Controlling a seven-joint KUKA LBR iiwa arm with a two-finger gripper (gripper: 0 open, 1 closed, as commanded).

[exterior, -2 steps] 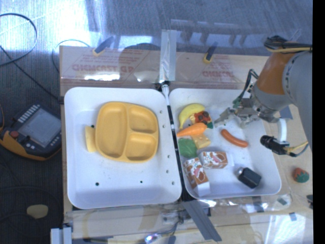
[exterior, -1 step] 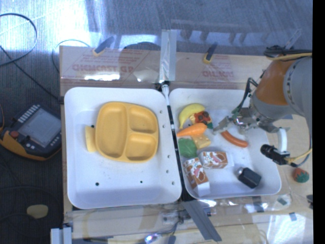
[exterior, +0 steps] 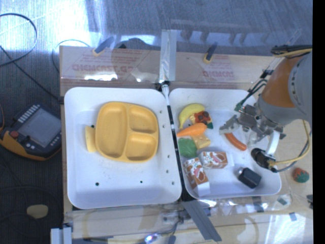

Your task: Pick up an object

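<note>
Two white bins are set side by side: the left bin is taken up by a big yellow divided tray, and the right bin is packed with toy food. The grey and orange arm is reached in from the right. A banana, carrot, green piece, two snack packets and a small black block can be seen. The gripper is lowered right over a little red sausage, fingers spread apart with nothing held between them. Looks like the approach step; next, the fingers would need to be lined up around the sausage and closed.
</note>
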